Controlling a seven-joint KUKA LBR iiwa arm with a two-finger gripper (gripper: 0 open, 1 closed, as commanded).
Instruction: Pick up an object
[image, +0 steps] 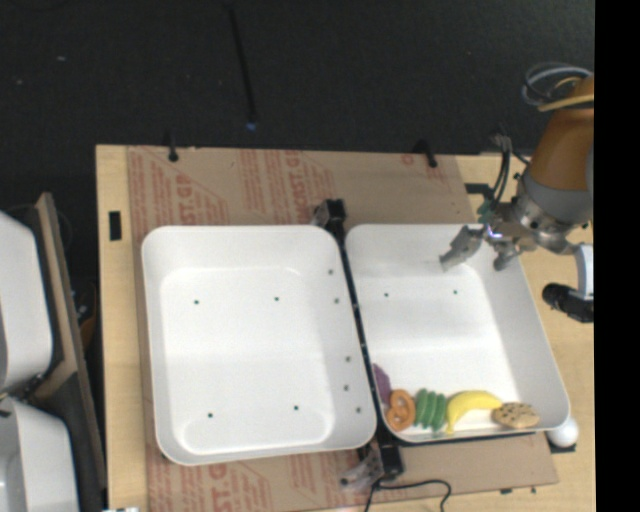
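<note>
I see the items packed along the right bin (520, 330) near edge: pretzel (400, 408), green piece (431, 408), banana (472, 405), cookie (514, 414). Rest of that bin floor is open; left bin (160, 330) too. Red print on cardboard (260, 190), unreadable. Gripper (480, 247) over right bin far edge, fingers spread, nothing between them.

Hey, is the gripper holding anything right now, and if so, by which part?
Nothing. The gripper hangs over the right bin, far from the toys.
</note>
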